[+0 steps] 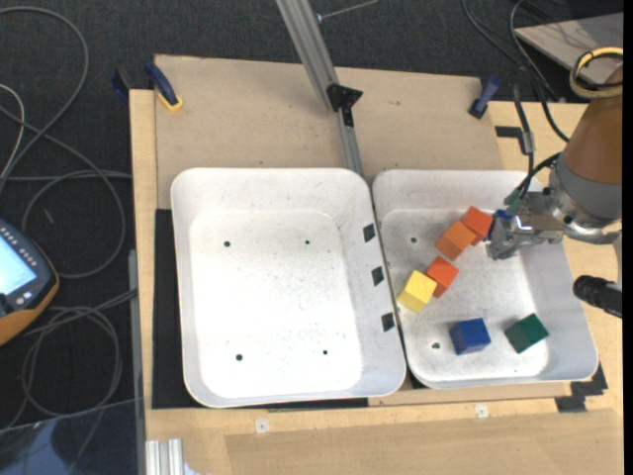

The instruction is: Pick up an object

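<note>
The right bin (pixel 554 364) holds several small blocks. Two orange blocks lie close together at its upper middle, one (pixel 478 223) just above the other (pixel 455 239). Lower down sit a smaller orange block (pixel 442 275), a yellow block (pixel 417 290), a blue block (pixel 470 335) and a green block (pixel 526 332). My gripper (pixel 501 242) hangs low over the right bin, just right of the two upper orange blocks, with the arm reaching in from the right.
The left bin (pixel 188 265) stands beside the right one, their rims meeting at black clips (pixel 377 275). A grey metal pole (pixel 315 57) slants over the bench behind the bins. Blue clamps (pixel 163 87) sit at the bench's back corners.
</note>
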Controlling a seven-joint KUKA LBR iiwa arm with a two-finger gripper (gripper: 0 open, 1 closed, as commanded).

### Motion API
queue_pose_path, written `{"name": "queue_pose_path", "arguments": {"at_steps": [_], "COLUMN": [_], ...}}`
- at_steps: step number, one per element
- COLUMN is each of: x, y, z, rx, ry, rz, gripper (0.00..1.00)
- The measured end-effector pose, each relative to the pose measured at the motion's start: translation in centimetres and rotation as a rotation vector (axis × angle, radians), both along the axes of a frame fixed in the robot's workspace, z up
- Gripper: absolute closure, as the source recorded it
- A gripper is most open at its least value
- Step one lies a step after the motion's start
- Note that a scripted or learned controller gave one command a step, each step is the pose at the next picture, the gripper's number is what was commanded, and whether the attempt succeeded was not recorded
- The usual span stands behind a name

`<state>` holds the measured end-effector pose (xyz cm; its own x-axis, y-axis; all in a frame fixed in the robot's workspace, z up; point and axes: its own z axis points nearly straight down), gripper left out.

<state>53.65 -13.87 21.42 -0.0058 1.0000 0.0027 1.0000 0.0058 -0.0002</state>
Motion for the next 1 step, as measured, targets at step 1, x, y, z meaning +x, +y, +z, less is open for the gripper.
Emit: {"name": "queue_pose_path", "arguments": {"at_steps": [1], "x": [0.76], "y": [4.71], "z": [0.81], "rx": [-0.001], "ry": [-0.003], "rz": [0.001], "gripper": [1.0]}}
